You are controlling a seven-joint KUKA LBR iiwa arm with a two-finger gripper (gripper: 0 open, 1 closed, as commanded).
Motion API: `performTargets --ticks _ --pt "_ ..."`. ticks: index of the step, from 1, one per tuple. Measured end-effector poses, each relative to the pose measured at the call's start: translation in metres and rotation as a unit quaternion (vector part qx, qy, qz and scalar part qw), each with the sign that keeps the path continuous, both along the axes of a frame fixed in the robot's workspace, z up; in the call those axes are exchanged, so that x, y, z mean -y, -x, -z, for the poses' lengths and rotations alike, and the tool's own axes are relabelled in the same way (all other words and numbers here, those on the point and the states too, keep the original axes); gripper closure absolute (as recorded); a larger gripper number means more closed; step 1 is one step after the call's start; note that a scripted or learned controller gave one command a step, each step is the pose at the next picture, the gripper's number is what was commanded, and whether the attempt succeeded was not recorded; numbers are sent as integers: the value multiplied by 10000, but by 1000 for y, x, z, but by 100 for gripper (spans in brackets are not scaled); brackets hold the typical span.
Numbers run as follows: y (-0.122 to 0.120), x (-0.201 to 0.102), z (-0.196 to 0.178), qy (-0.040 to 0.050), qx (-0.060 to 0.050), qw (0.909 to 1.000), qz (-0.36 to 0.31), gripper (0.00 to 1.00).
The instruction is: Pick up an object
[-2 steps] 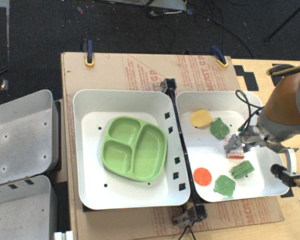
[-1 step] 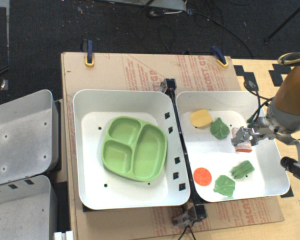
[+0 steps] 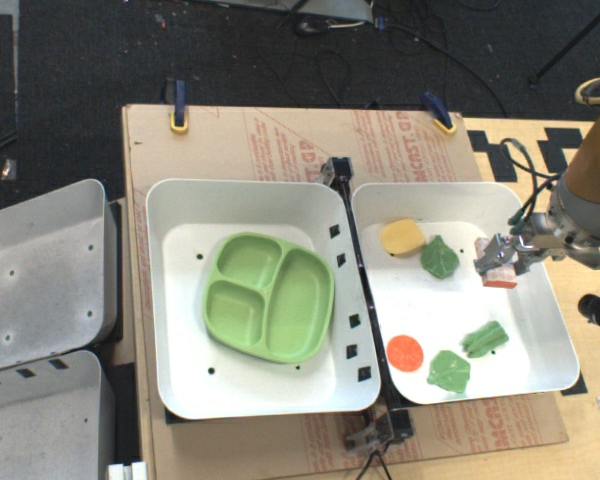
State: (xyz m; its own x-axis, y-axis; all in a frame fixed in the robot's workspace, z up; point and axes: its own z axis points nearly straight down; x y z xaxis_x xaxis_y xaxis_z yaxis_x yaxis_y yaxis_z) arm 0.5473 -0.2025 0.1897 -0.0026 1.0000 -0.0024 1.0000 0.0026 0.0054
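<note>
Gripper, grip state unclear, hovers over right bin; green toy and yellow piece nearby

Even, bright light falls from above, so both white bins look almost washed out and show only faint, soft shadows along their inner walls. The green tray carries a mild sheen but no hard glare. The dark floor beyond the counter stays dim, and the whole frame is slightly soft and grainy, with small details smeared.
</note>
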Motion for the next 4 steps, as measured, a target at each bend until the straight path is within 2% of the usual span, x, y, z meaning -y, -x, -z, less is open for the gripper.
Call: performTargets --ticks 1,3,4 --pt "-1 0 -34 -4 -10 10000 -1 100" --pt "7 -124 -26 -21 -38 10000 -26 100" --pt "6 -177 -38 -20 -20 10000 -31 100"
